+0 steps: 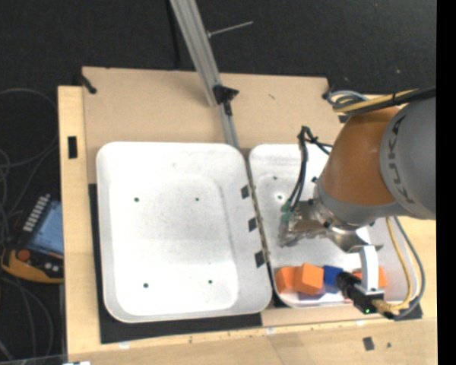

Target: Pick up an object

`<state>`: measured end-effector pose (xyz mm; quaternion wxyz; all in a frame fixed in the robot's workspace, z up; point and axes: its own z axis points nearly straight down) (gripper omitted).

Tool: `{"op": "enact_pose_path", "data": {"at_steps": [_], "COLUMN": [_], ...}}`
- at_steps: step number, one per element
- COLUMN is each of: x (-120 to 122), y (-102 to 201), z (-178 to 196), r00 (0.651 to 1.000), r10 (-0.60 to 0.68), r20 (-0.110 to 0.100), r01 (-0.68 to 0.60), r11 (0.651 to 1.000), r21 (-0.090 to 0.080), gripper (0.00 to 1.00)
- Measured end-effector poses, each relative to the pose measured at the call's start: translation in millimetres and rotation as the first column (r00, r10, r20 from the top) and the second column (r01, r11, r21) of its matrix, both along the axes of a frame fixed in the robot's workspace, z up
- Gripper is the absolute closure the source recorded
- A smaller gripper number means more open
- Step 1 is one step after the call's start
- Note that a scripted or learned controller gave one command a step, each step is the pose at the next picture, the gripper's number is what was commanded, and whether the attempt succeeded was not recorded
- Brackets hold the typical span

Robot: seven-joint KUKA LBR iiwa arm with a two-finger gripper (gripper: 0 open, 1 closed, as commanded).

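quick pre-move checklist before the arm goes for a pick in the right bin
1. Objects present in the right bin: ok, an orange block and a blue object lie at its near end.
2. Pincer over the right bin: ok, above the bin floor, short of the blocks.
3. Pincer holding anything: cannot tell, its tip is too dark and blurred.
4. Orange block unobstructed: ok, its top shows.
5. Blue object unobstructed: not ok, the wrist partly covers it.
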<state>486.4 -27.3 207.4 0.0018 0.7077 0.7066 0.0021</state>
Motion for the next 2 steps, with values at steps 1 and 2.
{"op": "enact_pose_path", "data": {"at_steps": [1, 2], "x": [-1.6, -1.7], "y": [69.5, 65.0], "z": [14.4, 13.8], "r00": [1.000, 1.000], "r10": [0.012, 0.004], "r20": [-0.003, -0.004], "r01": [-0.012, -0.004], "r11": [1.000, 1.000], "r21": [0.002, 0.000], "gripper": [1.00, 0.00]}}
